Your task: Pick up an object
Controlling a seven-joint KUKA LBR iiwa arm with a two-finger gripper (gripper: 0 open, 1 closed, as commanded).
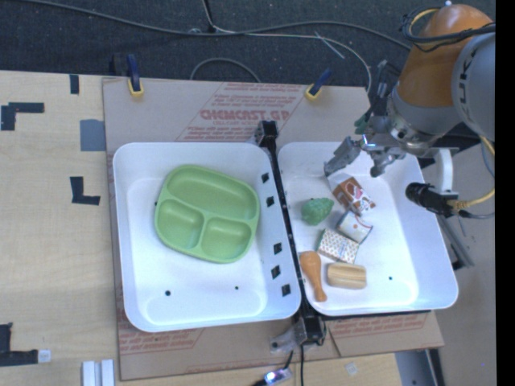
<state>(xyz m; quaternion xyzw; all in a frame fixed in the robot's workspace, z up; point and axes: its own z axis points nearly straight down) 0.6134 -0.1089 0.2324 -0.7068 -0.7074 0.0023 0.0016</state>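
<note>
On the bench, two white bins sit side by side. Filling much of the left bin (133, 215) is a green tray (207, 213). Over the far end of the right bin (418, 256) hangs the arm (438, 63), its gripper (360, 160) spread apart, clasping nothing. Below it lie a red-and-white packet (353, 195), a green lump (317, 210), a patterned box (339, 247), a bread roll (347, 276) and a carrot (312, 273).

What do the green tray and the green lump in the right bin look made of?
Green tray: likely moulded plastic, matte, smooth, with rounded compartment ridges. Green lump: bumpy and dull, perhaps soft plastic or foam toy food; too small to be sure.
</note>
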